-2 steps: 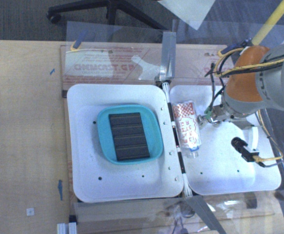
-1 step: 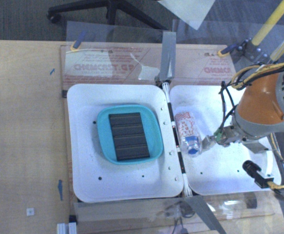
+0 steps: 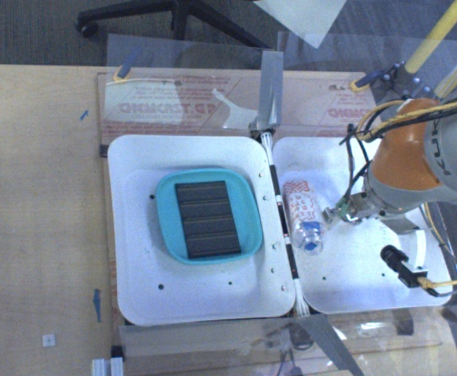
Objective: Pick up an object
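Leftward first: your left bin point(image 3: 134, 288) held a teal dish point(image 3: 206, 215), a dark ribbed block point(image 3: 207, 218) lying flat on it. Right bin point(image 3: 353, 288): a small plastic bottle point(image 3: 302, 213) lay on its side near the divider, cap toward the near edge. Your gripper point(image 3: 340, 212) sat low just right of the bottle; you could not tell its state. Orange band point(image 3: 403, 157) above it.
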